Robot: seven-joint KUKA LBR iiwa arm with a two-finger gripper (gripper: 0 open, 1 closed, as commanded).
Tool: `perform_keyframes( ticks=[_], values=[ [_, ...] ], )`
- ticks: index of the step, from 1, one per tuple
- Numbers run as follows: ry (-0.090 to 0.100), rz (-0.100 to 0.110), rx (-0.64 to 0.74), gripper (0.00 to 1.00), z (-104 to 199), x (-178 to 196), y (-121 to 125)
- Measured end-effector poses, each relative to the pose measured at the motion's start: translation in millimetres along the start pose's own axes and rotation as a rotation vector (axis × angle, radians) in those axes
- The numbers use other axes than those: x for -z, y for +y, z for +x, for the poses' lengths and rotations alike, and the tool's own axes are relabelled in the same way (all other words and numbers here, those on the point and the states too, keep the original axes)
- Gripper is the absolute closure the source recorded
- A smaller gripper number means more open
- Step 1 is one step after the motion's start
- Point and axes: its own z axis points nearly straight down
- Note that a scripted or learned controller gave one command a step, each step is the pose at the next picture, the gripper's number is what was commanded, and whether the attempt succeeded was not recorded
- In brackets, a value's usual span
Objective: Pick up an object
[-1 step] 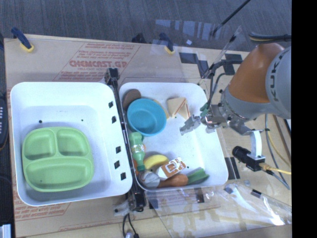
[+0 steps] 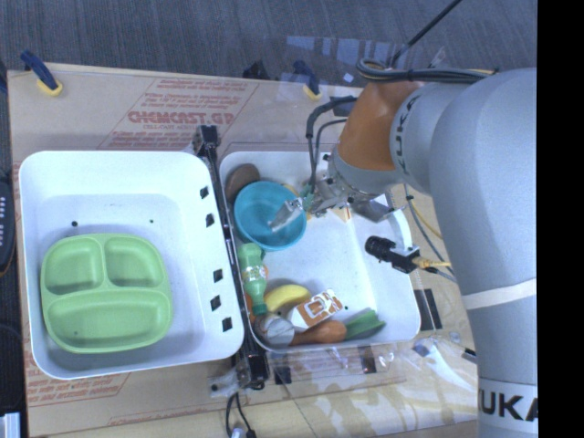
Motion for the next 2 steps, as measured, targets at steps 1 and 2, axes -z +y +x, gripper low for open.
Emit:
perform_keyframes(
  ticks=[1, 2],
  values=[
    [-0.003, 0.000, 0.007, 1.00, -1.2, 12.5, 1.3],
    [-0.004, -0.004, -0.217, 1.00, 36.5, 86.3, -26.3]
  ],
)
